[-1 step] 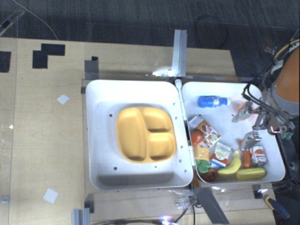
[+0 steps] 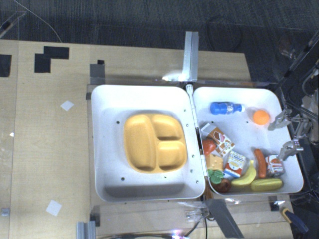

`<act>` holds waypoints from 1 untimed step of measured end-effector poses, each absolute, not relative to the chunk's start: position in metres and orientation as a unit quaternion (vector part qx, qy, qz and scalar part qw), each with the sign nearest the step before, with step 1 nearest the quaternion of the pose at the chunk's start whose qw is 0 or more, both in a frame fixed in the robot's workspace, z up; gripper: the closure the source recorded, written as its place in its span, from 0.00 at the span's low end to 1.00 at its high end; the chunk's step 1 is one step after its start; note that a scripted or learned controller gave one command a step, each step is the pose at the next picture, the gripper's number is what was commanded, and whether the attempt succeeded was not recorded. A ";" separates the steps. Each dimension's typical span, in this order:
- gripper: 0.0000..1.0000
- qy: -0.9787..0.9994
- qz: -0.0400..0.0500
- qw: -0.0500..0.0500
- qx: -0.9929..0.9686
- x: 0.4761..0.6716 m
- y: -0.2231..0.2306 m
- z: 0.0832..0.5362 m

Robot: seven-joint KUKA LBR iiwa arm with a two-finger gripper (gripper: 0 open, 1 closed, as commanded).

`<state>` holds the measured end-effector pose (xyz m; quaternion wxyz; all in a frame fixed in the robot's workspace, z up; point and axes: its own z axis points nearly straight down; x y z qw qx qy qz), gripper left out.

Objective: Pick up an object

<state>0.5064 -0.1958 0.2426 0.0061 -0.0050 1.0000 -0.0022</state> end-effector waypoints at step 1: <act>0.00 1.000 0.000 0.001 -0.026 0.491 -0.205 0.151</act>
